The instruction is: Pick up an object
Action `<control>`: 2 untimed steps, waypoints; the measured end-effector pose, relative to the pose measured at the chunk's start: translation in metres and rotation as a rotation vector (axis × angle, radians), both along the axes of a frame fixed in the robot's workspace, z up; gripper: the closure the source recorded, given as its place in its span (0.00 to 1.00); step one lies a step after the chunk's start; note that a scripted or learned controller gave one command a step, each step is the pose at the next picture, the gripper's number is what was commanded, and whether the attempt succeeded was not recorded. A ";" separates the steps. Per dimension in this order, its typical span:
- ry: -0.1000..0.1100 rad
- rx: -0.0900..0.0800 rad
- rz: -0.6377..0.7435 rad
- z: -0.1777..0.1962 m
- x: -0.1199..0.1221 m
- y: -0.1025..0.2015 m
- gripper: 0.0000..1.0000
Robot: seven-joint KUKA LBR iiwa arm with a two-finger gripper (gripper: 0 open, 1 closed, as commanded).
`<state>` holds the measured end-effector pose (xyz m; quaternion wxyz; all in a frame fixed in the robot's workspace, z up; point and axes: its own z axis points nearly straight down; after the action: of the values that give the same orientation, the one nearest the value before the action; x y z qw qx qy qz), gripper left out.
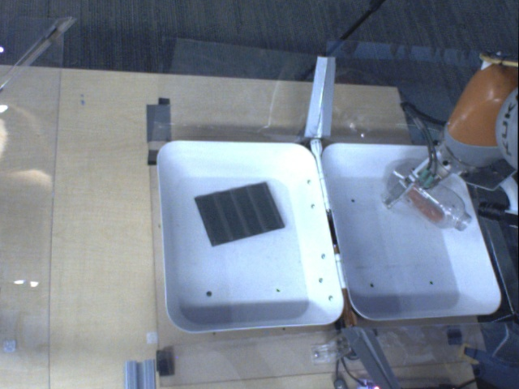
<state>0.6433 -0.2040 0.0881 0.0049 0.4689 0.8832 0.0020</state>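
Pale wooden bench (89, 241) under everything, smooth, faintly glossy, with a clear plastic sheet catching light along the left side. On it, two shallow white bins side by side, rounded at the corners, matte plastic, dotted with small dark holes near the rims. Left bin (182, 298) bearing a dark grey ribbed slab (240, 213), flat, rectangular, slightly rotated, grooved lengthwise, lying in the upper middle of that bin. Right bin (381, 290) touching the left one along a narrow seam, with a metal strip running up from the seam toward the far edge. Reaching in from the right, grey arm with orange band (478, 104), rounded and smooth, angled down over the far right corner of the right bin. At its end, gripper (415, 182), metallic and shiny, low over the bin floor. Just beside and beneath the gripper, toward the right, a clear plastic object (442, 207) with a reddish part inside, elongated, glossy, lying tilted on the white floor in the upper right of the right bin, close against the gripper. Cannot tell whether the claw stands wide or narrow, nor whether the clear object sits between its parts or merely alongside.
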 end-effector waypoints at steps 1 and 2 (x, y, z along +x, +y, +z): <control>-0.008 -0.001 0.001 0.013 0.002 0.001 1.00; -0.016 -0.001 0.004 0.025 0.005 0.002 1.00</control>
<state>0.6482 -0.2021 0.1132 0.0121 0.4673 0.8840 0.0052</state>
